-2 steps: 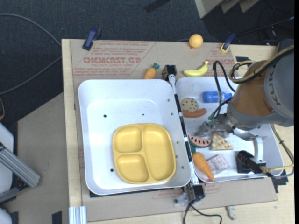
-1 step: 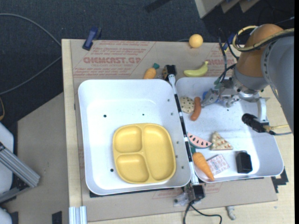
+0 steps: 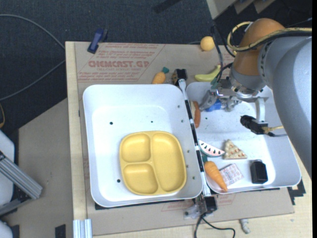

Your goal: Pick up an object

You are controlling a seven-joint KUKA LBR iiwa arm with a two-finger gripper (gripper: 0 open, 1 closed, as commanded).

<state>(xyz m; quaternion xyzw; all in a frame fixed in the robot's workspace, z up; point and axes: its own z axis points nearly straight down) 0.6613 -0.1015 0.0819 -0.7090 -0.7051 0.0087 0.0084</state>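
Pincer (image 3: 216, 102) low in right bin (image 3: 287, 175), can't tell its state. Carrot (image 3: 215, 175) well below it: light, stiff, slick; grab mid-body.

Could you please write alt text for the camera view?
A grey arm reaches from the right, its gripper low over the right bin's far end; a carrot, watermelon slice and black block lie nearer. The left bin holds a yellow divided plate.

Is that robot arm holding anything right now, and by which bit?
Cannot be told: the gripper sits low at the right bin's far corner, and no object shows in it.
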